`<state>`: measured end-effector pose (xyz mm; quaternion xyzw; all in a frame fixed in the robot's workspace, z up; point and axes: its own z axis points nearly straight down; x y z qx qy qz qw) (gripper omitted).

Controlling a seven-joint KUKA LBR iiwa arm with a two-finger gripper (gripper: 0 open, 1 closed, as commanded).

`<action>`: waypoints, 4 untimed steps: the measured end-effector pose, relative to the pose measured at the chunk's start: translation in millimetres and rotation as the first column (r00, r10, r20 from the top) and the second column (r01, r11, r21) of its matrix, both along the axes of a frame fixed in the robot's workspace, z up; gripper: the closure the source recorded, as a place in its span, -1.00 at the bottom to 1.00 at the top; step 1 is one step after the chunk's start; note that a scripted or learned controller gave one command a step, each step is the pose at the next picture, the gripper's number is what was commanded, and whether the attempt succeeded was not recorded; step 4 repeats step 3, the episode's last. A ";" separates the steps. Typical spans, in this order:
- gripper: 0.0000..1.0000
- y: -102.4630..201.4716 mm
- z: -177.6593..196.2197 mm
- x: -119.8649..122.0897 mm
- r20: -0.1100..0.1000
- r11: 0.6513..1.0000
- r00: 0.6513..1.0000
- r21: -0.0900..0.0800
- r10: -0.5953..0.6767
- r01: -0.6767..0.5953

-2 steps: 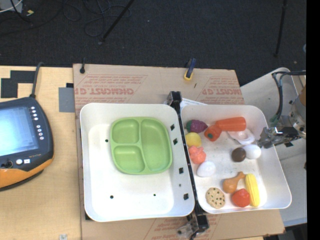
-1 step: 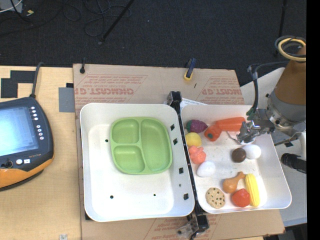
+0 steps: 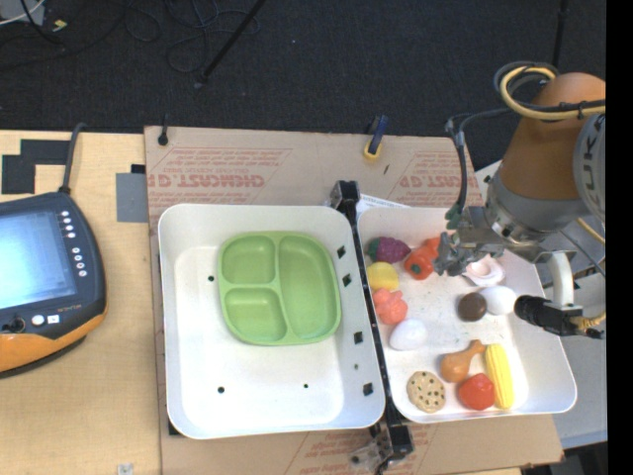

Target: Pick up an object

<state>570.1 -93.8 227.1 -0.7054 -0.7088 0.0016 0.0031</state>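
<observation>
Counter (image 3: 109,181) with two white bins.
Tool (image 3: 457,257) over right bin (image 3: 564,384) of toy food; opening unclear. Left bin (image 3: 188,384) holds green tray (image 3: 279,288).

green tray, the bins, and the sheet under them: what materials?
Green divided tray: looks like moulded plastic, matte with a soft sheen, rounded compartment edges. White bins: probably thin formed plastic, smooth and slightly glossy, with rolled rims; material not certain. Sheet under them: cardboard, matte brown with red printed lettering.
</observation>
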 end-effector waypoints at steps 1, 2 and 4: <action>1.00 50.7 -11.3 21.3 -0.001 1.000 1.000 -0.001 -0.001 0.001; 1.00 51.4 2.2 11.8 -0.001 1.000 1.000 -0.002 -0.004 0.004; 1.00 61.9 6.3 18.3 -0.001 1.000 1.000 -0.002 -0.004 0.004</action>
